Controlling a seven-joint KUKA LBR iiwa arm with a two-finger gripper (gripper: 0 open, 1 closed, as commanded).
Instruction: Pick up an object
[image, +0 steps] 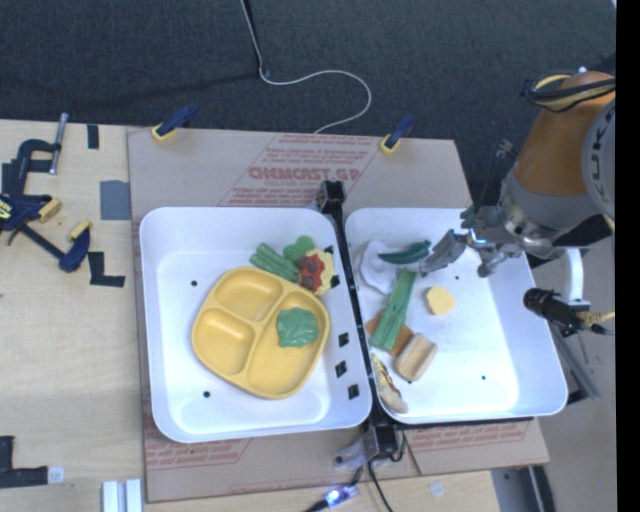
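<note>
No single target is named, so any of the pieces in the right bin (500, 390) will do, and the nearest candidate to the claw (462, 255) is the small yellow piece (439, 300), lying alone on bare white floor just below the fingers. A little further left lie the long green stalk (399, 303), a dark green pod (404, 253) over a white crumpled piece (376, 268), and lower down a tan bread-like piece (415, 356) and an orange piece (381, 324). The claw hangs over the upper part of this bin with its two fingers spread and nothing between them, so the step in hand looks like the approach before a grasp. The next move probably calls for lining up over one piece and going down until the fingers straddle it. The yellow piece has open room on all sides, whereas the stalk and pod sit close to the divider between bins. The right half of this bin gives free space for the arm (565, 140). The left bin (170, 300) holds a yellow sectioned plate (235, 335) with a green leaf piece (298, 326).
</note>
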